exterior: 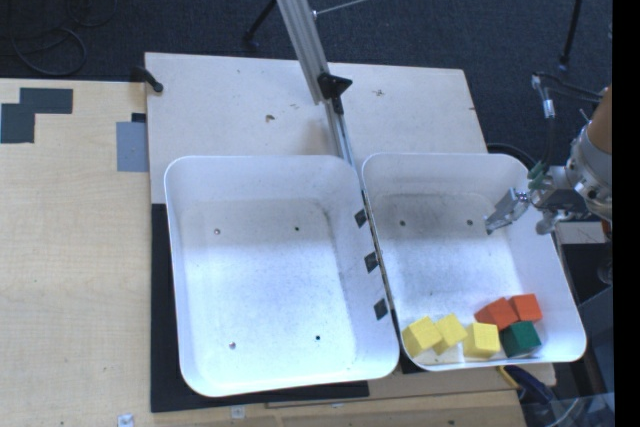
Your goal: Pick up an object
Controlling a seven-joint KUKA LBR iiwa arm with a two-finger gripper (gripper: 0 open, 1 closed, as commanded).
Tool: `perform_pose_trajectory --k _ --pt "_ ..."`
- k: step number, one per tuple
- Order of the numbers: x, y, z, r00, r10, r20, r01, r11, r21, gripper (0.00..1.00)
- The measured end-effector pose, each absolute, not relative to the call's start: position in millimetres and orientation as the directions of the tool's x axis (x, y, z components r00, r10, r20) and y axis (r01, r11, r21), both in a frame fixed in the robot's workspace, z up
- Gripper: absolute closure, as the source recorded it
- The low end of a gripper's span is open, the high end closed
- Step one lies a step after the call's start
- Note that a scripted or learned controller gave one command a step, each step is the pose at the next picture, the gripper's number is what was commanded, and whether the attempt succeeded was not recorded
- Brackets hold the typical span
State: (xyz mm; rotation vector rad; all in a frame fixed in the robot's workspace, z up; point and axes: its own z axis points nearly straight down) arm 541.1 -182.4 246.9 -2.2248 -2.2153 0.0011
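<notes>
Toward three o'clock, over the right bin's (455, 200) far rim, the gripper (510, 210) hung with its jaws spread and nothing between them, while the blocks lay well apart from it at five o'clock: three yellow blocks (452, 333), two orange blocks (510, 310) and a green block (520, 340), packed touching in the near corner. A descent there risked fingers striking the bin wall or wedging between neighbours, judged from that crowding. Both white bins, the left bin (265, 275) beside, sat on a pale bench (240, 105) above dark carpet strewn with cables.
</notes>
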Motion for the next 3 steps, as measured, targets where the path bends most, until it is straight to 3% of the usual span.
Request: perform_pose_trajectory --k 1,2,3 --pt "541.3 -183 257 0.004 1.000 0.001 1.000 -0.004 -0.002 1.00" --pt "522.5 -129 98 -0.001 1.000 0.004 1.000 0.001 -0.011 1.00" --pt "524.5 -132 101 0.005 1.000 0.001 1.000 -0.005 -0.003 0.00"
